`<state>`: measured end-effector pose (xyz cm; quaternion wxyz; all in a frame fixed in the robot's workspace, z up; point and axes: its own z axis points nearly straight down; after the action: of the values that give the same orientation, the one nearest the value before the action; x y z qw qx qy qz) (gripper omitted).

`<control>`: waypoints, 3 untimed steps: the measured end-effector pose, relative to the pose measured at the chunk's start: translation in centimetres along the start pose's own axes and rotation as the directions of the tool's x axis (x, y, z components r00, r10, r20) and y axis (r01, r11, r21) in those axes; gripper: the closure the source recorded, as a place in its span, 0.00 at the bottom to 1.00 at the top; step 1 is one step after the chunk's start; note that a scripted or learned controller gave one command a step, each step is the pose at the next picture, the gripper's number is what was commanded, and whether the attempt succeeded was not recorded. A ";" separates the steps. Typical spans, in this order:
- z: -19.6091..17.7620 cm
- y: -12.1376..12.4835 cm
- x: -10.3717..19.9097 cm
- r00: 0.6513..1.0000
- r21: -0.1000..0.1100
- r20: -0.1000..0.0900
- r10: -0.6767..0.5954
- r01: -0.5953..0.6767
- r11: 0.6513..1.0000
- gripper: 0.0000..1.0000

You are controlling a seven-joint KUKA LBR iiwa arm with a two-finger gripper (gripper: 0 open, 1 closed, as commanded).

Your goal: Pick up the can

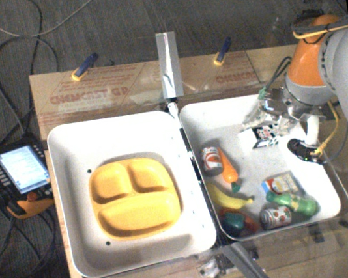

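A small red and white can stands near the left wall of the right bin, beside an orange carrot. A second can, red and white, lies on its side at the bin's front edge. My gripper hangs over the back right part of the same bin, well to the right of the standing can and far behind the lying one. Nothing shows between it and either can.
The right bin also holds a yellow banana, a green bottle, a small printed packet and a red and green toy. In the left bin lies a yellow divided tray.
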<state>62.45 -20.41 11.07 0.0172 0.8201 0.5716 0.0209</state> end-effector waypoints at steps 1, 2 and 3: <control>0.2 1.8 0.3 0.999 0.021 0.000 0.054 -0.054 0.998 0.00; 0.1 1.5 0.7 0.983 0.002 0.001 0.183 -0.183 0.983 0.00; 0.1 -0.8 8.8 0.987 -0.002 0.016 0.159 -0.159 0.987 0.00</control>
<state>64.78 -11.87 11.07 0.0203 0.8631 0.5044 0.0156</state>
